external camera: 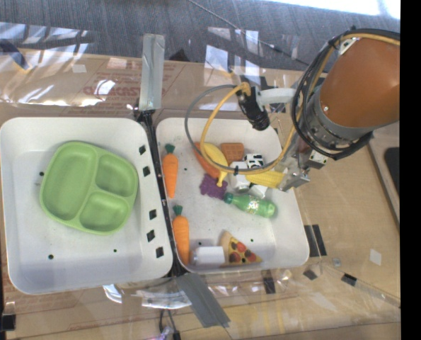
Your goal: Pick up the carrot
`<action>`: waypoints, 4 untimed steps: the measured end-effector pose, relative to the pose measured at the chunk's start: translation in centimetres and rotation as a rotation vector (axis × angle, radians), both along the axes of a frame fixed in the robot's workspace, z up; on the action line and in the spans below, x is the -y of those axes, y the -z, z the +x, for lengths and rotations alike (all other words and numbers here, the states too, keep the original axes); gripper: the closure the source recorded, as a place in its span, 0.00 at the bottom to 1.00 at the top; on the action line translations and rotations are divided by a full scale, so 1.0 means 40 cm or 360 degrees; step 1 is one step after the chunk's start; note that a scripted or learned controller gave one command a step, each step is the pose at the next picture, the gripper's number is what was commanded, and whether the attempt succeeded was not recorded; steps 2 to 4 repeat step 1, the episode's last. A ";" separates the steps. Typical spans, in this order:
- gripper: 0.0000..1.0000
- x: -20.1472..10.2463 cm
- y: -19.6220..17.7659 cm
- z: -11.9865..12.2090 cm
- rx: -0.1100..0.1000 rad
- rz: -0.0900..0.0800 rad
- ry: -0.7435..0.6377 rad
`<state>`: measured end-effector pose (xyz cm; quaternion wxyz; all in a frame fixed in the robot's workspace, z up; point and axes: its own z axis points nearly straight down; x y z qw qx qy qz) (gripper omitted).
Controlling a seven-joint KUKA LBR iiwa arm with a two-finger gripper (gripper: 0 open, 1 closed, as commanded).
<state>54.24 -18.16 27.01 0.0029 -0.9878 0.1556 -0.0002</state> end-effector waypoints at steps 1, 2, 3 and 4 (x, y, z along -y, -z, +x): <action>1.00 0.053 -0.085 0.047 0.0018 -0.0001 -0.0184; 1.00 0.053 -0.085 0.047 0.0018 -0.0001 -0.0184; 1.00 0.053 -0.085 0.047 0.0018 -0.0001 -0.0184; 1.00 0.053 -0.085 0.047 0.0018 -0.0001 -0.0184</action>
